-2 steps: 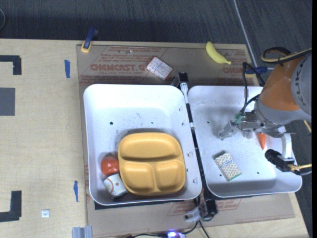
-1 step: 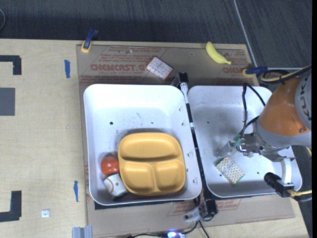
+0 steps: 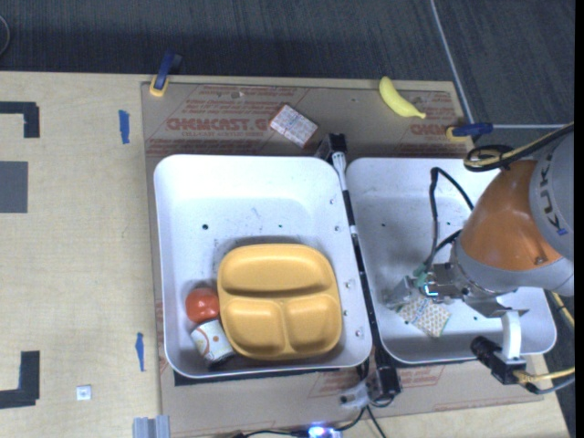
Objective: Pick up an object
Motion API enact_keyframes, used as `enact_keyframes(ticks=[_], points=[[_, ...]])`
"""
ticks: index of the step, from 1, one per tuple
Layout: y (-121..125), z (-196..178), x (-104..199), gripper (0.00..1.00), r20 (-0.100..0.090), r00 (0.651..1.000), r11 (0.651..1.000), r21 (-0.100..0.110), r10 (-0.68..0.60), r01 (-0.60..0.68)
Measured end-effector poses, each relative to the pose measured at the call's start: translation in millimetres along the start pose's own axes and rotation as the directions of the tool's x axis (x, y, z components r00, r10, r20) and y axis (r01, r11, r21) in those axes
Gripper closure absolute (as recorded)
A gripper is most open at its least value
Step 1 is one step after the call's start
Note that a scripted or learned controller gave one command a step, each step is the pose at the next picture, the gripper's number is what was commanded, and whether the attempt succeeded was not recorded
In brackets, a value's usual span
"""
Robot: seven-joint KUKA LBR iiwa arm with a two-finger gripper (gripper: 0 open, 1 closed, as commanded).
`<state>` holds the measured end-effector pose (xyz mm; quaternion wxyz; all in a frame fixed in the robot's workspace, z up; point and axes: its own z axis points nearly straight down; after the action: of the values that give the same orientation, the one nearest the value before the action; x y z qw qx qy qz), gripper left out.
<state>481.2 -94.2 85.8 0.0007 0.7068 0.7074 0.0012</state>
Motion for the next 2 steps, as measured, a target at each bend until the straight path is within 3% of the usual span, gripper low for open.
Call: enact_keyframes(ticks=[2], points=[[-0.4,0.0,0.8,0.00,0.001,1.000,1.000,-0.002,0.001,-0.001]])
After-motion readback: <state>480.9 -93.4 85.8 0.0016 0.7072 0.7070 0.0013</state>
